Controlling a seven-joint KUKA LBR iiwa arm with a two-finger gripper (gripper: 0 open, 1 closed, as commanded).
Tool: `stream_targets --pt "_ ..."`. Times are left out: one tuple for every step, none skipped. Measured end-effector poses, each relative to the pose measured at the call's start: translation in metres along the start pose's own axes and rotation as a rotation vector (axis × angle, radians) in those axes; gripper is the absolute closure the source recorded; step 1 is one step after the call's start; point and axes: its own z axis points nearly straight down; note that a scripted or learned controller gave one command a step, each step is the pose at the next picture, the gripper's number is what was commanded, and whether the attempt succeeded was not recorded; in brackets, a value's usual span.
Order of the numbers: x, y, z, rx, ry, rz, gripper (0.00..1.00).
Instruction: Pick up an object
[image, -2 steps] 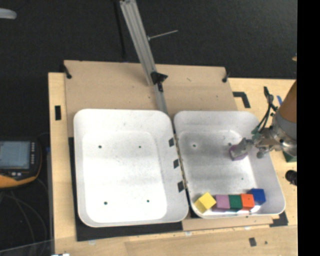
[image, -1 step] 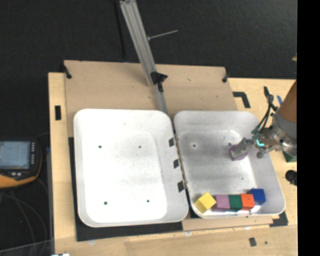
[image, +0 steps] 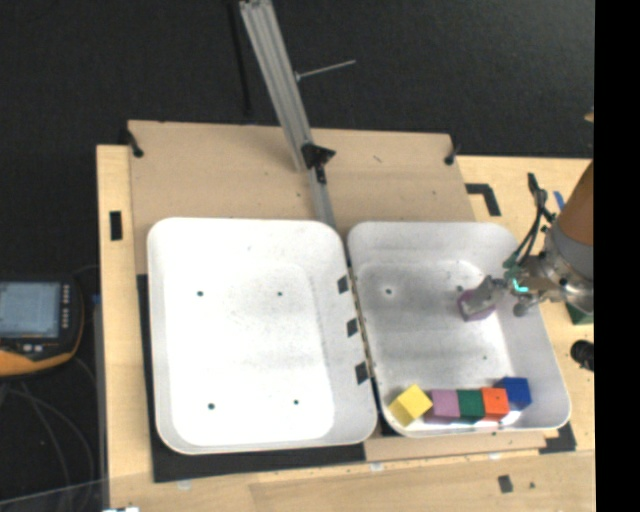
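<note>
Where bins meet, five blocks (image: 462, 403)

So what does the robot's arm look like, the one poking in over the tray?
The arm comes in from the right with an orange-brown band above a grey wrist. Thin dark cables loop beside it. A little teal-green spot glows on the wrist, and the gripper at the end is grey with a purplish tint.

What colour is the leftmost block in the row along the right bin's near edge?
Yellow, seen in the camera view.
</note>
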Motion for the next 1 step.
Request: stream_targets --pt "0.0 0.0 0.0 0.0 0.0 0.0 0.0"
